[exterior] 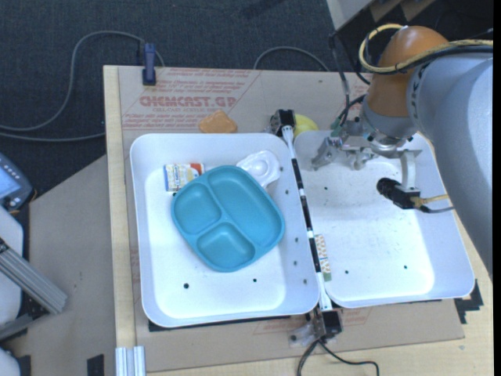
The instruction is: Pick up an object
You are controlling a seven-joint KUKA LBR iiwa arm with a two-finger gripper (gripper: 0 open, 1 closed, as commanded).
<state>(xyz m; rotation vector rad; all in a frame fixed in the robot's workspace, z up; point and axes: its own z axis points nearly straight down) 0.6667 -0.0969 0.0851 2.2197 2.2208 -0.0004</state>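
bench (pixel 188 100) | two white bins (pixel 149 233) | orange piece (pixel 218 122)

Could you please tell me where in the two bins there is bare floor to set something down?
The right bin has open floor from its near rim up to the gripper at its far end. In the left bin, the blue divided plate, a small white cup and a small packet crowd the far half; a bare strip runs along its near rim.
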